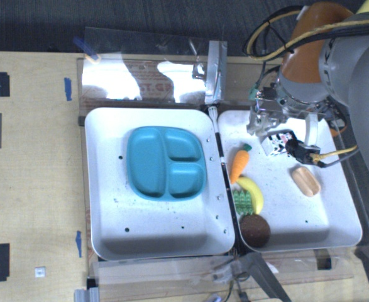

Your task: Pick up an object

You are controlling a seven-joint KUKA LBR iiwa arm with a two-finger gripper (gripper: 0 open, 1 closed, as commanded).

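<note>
Hovering low over the right bin [341, 222], gripper [264, 123] up by the back wall; grip unreadable from here. Sitting close, just beside it, carrot [239, 163], likely the pick.

Two white bins on a wooden bench [27, 187].
A blue tray [166, 162] with three compartments lies in the left bin [109, 225]; the right bin [322, 222] adjoins it, with a clear panel [140, 74] behind and blue tape [68, 88] nearby.

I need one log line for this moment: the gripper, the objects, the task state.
gripper: above right bin, far end | carrot, banana, coconut, bread: lying in bin | tray: left bin | pick: not done
</note>
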